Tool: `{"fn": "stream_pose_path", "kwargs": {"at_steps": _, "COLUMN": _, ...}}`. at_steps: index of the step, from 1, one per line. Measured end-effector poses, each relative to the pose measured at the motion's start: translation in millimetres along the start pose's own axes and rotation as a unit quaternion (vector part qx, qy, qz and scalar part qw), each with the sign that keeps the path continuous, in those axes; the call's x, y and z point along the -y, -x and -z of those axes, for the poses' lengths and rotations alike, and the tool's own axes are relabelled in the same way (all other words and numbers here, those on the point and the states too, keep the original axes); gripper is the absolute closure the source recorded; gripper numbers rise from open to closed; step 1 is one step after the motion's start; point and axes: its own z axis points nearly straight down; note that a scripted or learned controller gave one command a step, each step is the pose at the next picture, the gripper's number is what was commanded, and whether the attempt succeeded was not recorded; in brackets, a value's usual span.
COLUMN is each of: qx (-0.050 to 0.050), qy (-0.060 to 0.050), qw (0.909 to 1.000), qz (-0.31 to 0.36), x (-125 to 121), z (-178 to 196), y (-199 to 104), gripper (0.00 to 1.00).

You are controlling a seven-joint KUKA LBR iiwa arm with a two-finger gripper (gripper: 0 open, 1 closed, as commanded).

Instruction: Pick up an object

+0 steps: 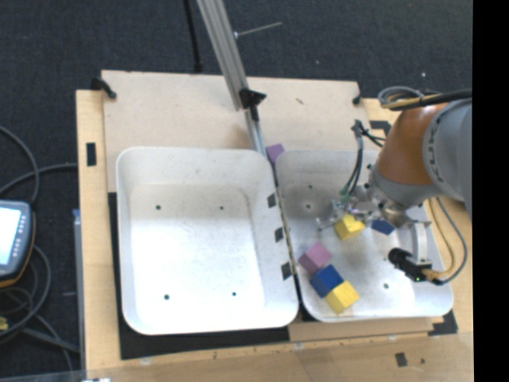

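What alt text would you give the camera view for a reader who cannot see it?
A grey robot arm with an orange band reaches from the right into the right shallow white bin, its gripper just above a yellow cube. Nearer the front lie a pink block, a blue cube and a second yellow cube.

Even, diffuse overhead light falls across the scene, bright enough to bleach the left bin (199,237) almost to featureless white, its floor showing only faint speckle. The right bin (374,293) reads slightly greyer, with a soft shadow pooled beneath the arm (417,157). Shadows stay short and blurry-edged throughout. The dark carpet (79,30) surrounding the counter (183,110) swallows detail. The frame is low in resolution and mildly soft overall, with grain in the darker areas; the coloured blocks (330,281) have fuzzy outlines. A dull sheen marks the arm's orange band.
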Motion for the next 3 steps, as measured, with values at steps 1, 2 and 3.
{"fn": "stream_pose_path", "kwargs": {"at_steps": 1, "qx": -0.001, "qy": -0.002, "qw": 1.0000, "qz": 0.000, "x": 1, "z": 7, "y": 29, "gripper": 0.00}}
{"fn": "stream_pose_path", "kwargs": {"at_steps": 2, "qx": -0.001, "qy": 0.001, "qw": 1.0000, "qz": -0.004, "x": 0, "z": 17, "y": 29, "gripper": 1.00}}
{"fn": "stream_pose_path", "kwargs": {"at_steps": 3, "qx": -0.001, "qy": 0.001, "qw": 1.0000, "qz": 0.002, "x": -9, "z": 77, "y": 15, "gripper": 1.00}}
